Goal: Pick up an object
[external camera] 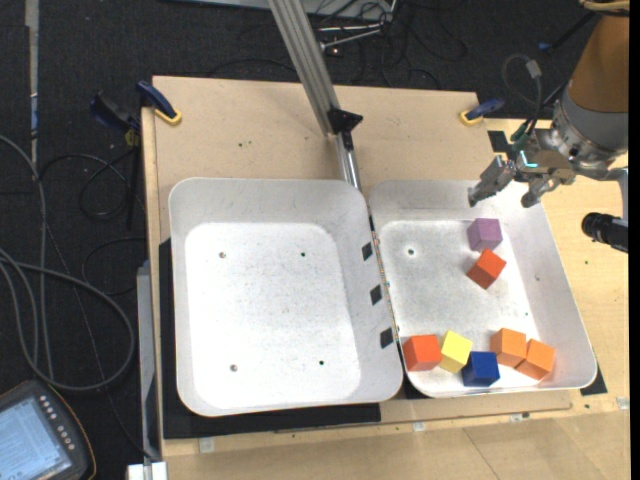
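Observation:
My gripper (510, 192) hovers over the far right part of the right bin (560, 298), fingers spread apart with nothing between them. Just below it lies a purple cube (485, 233), and an orange-red cube (487, 268) sits next to that. Along the bin's near edge rest an orange-red cube (422, 351), a yellow cube (455, 351), a blue cube (481, 368) and two orange cubes (509, 345) (538, 358).
The left bin (200, 268) lies beside the right one on the wooden bench (250, 128). A slanted metal pole (305, 53) crosses the back. Clamps (160, 103) (480, 111) grip the bench's far edge.

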{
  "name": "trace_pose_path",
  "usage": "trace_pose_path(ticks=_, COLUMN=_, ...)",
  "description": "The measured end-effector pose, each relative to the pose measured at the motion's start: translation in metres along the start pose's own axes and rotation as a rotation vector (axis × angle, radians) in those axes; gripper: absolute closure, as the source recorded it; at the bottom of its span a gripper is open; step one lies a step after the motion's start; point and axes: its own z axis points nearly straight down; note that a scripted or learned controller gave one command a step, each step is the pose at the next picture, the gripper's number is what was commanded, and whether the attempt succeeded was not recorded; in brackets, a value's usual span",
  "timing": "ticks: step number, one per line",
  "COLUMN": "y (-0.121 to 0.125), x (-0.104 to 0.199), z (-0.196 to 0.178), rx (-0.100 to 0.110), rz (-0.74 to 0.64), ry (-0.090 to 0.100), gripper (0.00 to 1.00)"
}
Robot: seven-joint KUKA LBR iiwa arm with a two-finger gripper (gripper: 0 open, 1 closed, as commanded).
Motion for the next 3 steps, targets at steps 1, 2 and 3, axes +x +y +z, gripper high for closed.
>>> trace_pose_path(ticks=1, y=0.001, x=0.000, z=-0.003, rx=-0.004, rz=-0.001, ry=-0.001, gripper=0.00)
trace_pose_path(ticks=2, y=-0.008, x=0.001, z=0.057, rx=0.002, rz=0.003, ry=0.000, gripper=0.00)
trace_pose_path(ticks=3, y=-0.015, x=-0.002, z=0.104, rx=0.001, rz=0.004, ry=0.000, gripper=0.00)
